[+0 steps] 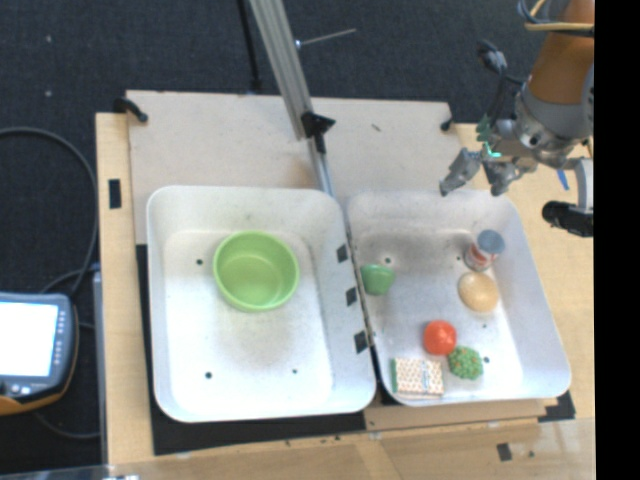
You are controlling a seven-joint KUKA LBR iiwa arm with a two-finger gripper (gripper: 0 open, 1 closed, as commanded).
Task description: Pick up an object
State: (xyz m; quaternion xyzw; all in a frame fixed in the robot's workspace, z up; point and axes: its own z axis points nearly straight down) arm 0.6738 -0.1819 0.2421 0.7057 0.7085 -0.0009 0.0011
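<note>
The arm (562,58) is cut off by the frame's top and right, so just its orange band and wrist appear above the right bin (535,298). The gripper (478,176) hangs over that bin's far rim, and its fingers are too small and blurred to judge. Inside the right bin, the small can (484,249) by the far right wall has a label too blurred to read, and the patterned packet (417,376) at the near rim is likewise illegible. Far left of the right bin, a screened handheld unit (32,346) is clipped by the frame's left edge.
</note>
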